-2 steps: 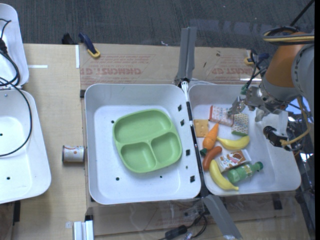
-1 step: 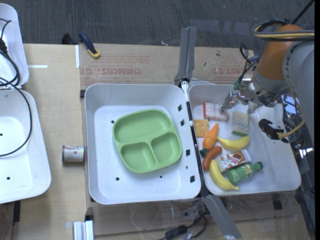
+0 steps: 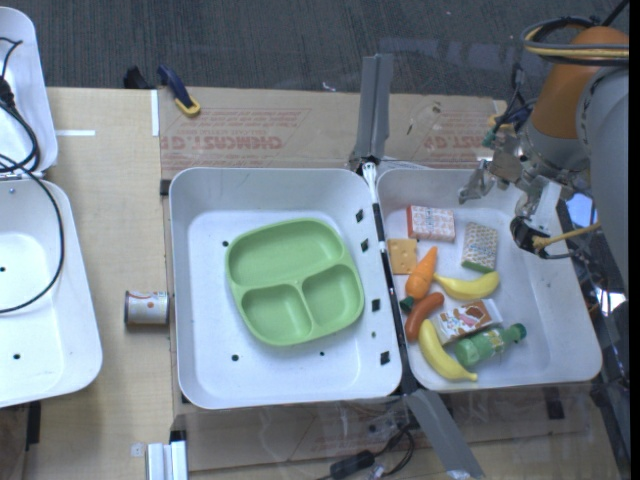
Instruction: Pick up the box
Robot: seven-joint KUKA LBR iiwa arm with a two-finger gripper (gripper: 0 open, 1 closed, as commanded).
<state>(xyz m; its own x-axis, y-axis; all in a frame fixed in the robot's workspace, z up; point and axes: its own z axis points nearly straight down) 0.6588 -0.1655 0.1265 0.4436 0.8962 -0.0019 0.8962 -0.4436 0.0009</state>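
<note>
A small flat box (image 3: 431, 222) with a red and white pattern lies near the back of the right bin (image 3: 560, 363). A second red and white carton (image 3: 465, 320) lies nearer the front, between two bananas. The grey arm with its orange band comes in from the upper right. Its gripper (image 3: 474, 188) hangs over the bin's back edge, up and to the right of the patterned box and apart from it. Nothing shows in the gripper.
The right bin also holds a speckled green block (image 3: 480, 246), a cracker (image 3: 402, 255), a carrot (image 3: 422, 271), two bananas (image 3: 468, 286), a red pepper (image 3: 422, 313) and a green bottle (image 3: 490, 345). The left bin (image 3: 190, 268) holds a green divided plate (image 3: 293, 280). A can (image 3: 147, 308) lies on the bench.
</note>
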